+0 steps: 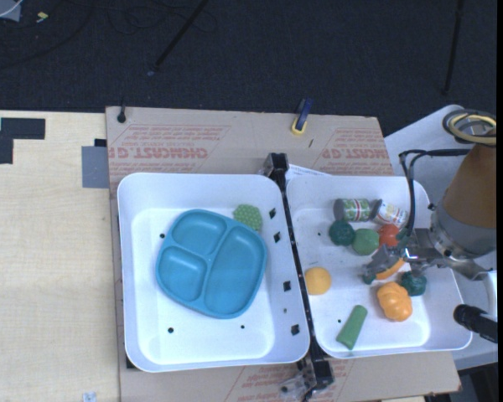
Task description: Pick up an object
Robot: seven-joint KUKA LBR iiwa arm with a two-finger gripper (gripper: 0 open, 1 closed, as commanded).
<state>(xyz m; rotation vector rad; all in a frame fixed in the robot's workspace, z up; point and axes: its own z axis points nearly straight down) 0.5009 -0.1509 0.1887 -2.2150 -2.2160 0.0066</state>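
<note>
**Two bins: a tray on one side, toy food on the other**

The left bin (142, 325) holds a blue divided tray (211, 262) with a green bumpy ball (249, 217) touching its upper rim. The right bin (440, 332) holds a can (356, 209) lying on its side, a dark green piece (342, 233), a lighter green one (365, 241), a yellow ball (318, 280), a green cucumber-like stick (351, 327) and an orange pepper (394, 301). The gripper (387, 266) sits low among the pieces near the pepper; whether its fingers are spread or closed cannot be made out.
</note>
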